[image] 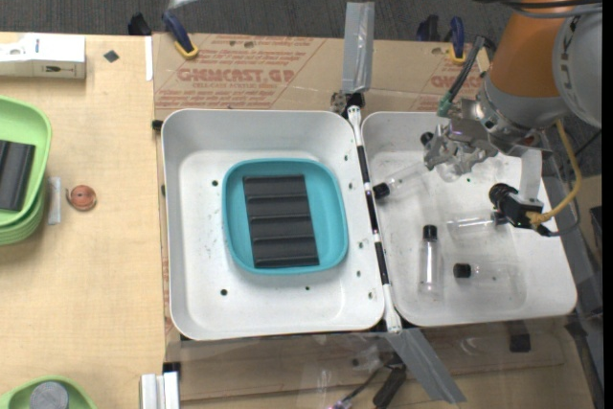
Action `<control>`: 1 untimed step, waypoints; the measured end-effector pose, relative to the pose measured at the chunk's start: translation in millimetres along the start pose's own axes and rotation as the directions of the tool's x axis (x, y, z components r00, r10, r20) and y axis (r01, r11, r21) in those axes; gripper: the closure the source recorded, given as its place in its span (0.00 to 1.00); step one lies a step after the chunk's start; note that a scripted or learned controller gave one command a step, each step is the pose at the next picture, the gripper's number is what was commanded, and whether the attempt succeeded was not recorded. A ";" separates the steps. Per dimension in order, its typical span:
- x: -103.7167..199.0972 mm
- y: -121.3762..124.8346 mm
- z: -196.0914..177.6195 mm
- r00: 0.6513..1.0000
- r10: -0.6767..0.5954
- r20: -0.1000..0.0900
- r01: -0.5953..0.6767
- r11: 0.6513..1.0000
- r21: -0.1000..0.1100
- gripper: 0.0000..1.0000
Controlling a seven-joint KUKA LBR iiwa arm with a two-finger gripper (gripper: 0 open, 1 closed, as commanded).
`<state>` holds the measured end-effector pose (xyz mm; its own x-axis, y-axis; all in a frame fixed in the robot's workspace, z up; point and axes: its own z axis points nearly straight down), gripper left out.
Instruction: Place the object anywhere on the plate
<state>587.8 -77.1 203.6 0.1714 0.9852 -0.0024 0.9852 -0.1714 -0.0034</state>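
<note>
Teal, the plate [236, 206] sits in the left bin [182, 235], while right of it the pincer [448, 154] hovers over a clear vial [428, 257], grip state indiscernible.

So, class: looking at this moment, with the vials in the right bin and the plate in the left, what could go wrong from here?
1. The clear vials lie scattered in the right bin; being see-through and round, one may roll or slip from the gripper.
2. The teal plate already bears a black ridged block, so a vial set down there might roll off.
3. The raised rims between the bins could catch a vial carried low.
</note>
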 end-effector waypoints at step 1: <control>50.1 -38.7 13.3 0.979 -0.203 -0.001 0.203 0.979 0.001 1.00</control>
<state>558.1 -21.2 190.2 -0.0321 0.9995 -0.0004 0.9995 0.0321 -0.0047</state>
